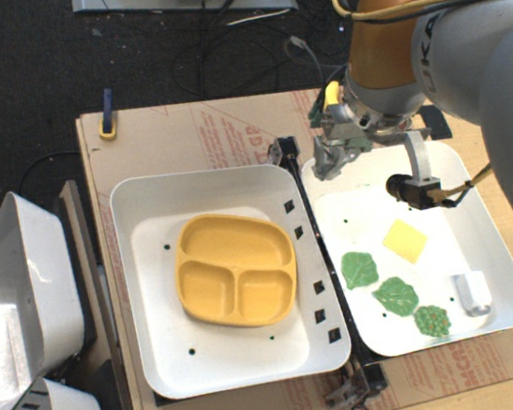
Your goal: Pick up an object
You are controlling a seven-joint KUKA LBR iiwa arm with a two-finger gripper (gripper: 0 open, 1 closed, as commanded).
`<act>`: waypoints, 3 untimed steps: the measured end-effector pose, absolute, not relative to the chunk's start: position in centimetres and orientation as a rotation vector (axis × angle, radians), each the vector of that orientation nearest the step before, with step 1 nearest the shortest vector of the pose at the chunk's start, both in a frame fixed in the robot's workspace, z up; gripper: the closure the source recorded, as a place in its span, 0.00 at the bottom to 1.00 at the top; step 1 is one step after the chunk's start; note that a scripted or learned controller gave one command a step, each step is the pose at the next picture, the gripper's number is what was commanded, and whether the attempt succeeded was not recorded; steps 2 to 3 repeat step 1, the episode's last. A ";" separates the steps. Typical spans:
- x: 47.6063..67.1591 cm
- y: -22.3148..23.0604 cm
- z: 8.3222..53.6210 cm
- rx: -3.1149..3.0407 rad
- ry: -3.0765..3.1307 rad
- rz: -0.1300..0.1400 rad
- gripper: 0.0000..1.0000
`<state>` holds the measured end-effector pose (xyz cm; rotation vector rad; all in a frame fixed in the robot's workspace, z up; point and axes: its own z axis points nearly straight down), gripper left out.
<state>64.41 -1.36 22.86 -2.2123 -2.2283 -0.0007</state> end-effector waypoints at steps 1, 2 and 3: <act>64.7 4.3 21.9 -2.212 -2.229 -0.001 1.00; 64.7 4.3 21.9 -2.212 -2.229 -0.001 1.00; 64.7 4.3 21.9 -2.212 -2.229 -0.001 1.00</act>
